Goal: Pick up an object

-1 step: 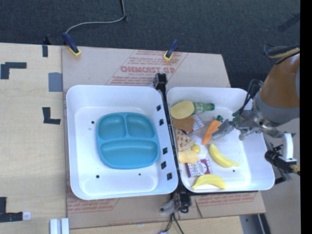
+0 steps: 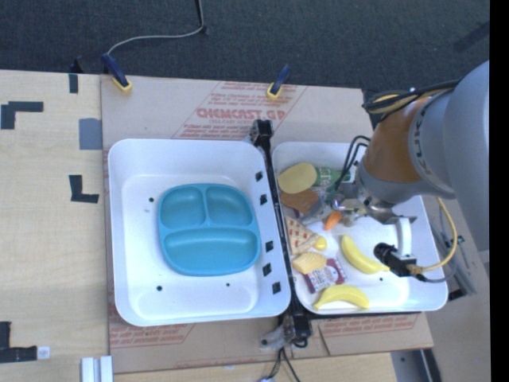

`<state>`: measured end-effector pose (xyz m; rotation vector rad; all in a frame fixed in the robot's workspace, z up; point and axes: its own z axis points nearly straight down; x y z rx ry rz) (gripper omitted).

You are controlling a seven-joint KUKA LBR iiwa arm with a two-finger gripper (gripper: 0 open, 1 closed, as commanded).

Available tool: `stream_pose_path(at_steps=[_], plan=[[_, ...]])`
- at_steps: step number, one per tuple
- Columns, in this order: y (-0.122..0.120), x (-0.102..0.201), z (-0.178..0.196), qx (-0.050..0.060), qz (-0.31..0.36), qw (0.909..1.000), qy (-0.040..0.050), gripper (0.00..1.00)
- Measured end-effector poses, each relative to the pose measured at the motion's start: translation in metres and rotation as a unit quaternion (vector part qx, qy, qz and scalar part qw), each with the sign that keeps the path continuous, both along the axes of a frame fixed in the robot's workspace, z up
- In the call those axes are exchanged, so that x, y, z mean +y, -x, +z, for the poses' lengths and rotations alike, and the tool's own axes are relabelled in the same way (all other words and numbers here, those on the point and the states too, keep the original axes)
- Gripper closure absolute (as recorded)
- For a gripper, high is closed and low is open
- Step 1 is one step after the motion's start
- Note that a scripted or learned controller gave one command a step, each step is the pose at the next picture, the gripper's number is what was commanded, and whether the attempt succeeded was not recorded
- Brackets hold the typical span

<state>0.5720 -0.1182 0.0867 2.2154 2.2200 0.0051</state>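
Seemingly, the pick is being judged as barely begun: nothing is being seen lifted clear of the right bin [image 2: 429, 297], and whether anything is being gripped cannot be told. The arm [image 2: 421, 146] is being held low over that bin's upper middle, with the jaws [image 2: 338, 207] buried among the cluttered things, so their state, open or closed, cannot be told. A grasp and a lift are being left to do, as far as can be judged.

Two bins are being counted on the worktop [image 2: 48, 213]. One blue divided plate [image 2: 210, 228] is being carried in the left bin [image 2: 127, 293]. In the right bin, two bananas [image 2: 359, 255] [image 2: 343, 297], one waffle [image 2: 299, 235], one small packet [image 2: 324, 277] and one round yellow-topped thing [image 2: 297, 178] are being counted; smaller pieces near the jaws are too jumbled to tally.
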Motion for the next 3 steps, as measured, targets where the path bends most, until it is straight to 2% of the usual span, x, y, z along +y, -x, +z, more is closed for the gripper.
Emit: stream_pose_path(at_steps=[1,2,3], plan=[[-0.033,0.023,-0.001,0.002,0.0,1.0,0.0002,0.0],[-0.072,0.012,0.016,0.004,0.0,1.0,-0.0005,0.0],[-0.092,0.015,-0.003,0.017,-0.002,0.9998,-0.0033,0.0]])
